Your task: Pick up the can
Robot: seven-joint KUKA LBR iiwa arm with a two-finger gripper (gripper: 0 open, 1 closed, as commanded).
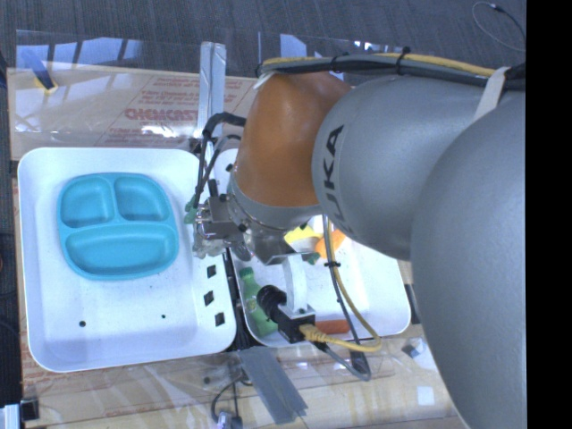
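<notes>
Frankly, I can't pick out the can beneath the grey arm (pixel 402 177) in the right white bin (pixel 393 315); end effector state unreadable. Presumably light, rigid, slippery: grip mid-body.

You have open floor in the left bin (pixel 36 266) in front of and beside the blue divided plate (pixel 118 224), while the right bin (pixel 393 315) is crowded by the arm (pixel 375 177) and small clutter beneath it.
</notes>
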